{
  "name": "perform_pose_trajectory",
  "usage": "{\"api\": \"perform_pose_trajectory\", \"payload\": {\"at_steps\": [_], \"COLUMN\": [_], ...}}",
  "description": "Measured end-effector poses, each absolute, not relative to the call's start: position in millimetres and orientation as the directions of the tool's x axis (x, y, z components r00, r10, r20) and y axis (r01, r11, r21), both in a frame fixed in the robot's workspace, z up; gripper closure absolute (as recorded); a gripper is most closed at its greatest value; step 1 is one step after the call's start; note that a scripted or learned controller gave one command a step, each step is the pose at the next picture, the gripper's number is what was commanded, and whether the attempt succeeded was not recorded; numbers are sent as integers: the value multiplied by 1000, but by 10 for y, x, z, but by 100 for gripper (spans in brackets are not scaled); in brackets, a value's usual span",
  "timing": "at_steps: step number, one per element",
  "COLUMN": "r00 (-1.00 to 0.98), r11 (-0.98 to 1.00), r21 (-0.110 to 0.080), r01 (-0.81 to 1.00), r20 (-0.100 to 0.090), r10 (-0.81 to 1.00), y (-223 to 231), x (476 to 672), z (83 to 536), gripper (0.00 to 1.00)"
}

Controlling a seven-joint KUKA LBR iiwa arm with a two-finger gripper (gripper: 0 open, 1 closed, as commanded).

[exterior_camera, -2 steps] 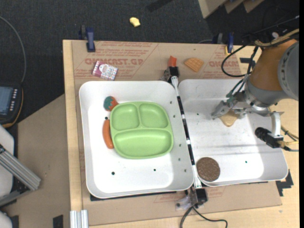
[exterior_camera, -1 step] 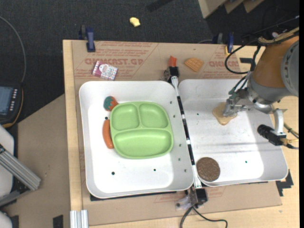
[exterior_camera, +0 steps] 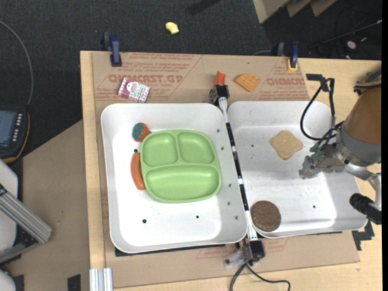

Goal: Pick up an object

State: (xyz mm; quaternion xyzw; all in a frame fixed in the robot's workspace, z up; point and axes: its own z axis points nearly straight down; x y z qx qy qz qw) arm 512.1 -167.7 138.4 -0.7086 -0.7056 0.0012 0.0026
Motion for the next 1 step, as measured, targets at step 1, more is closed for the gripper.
{"api": "perform_pose_trajectory", "payload": {"at_steps": [1], "r00": [0], "r11": [0], "r21": [-1], "r01": [1000], "r20": [1], "r10": [1000], "y": [-1667], "x": [5159], "z": [1363], "gripper": [0]}}
